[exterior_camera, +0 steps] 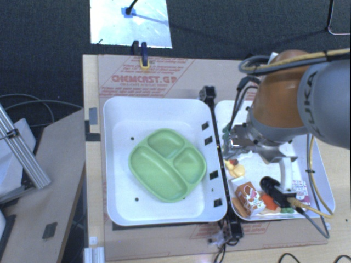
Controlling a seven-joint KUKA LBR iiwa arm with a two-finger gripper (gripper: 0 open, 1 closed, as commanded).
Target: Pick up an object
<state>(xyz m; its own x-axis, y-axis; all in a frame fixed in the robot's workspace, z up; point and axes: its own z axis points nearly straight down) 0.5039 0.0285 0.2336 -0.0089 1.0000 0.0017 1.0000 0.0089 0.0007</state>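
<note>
My gripper (235, 142) hangs low over the left part of the right bin (323, 188), close to the divider between the bins, under the grey and orange wrist. Just below it lies a small yellow object (236, 170) with a red bit at its top edge. Nearer the front of that bin sits a small red, brown and white carton (247, 197), and an orange object (269, 203) lies right beside it. The arm hides the back of the right bin.
The left bin (118, 147) holds a green divided plate (167, 164) in its middle. Black clips line the wall between the bins (215, 147). A cardboard sheet lies under both bins, with cables along the right side.
</note>
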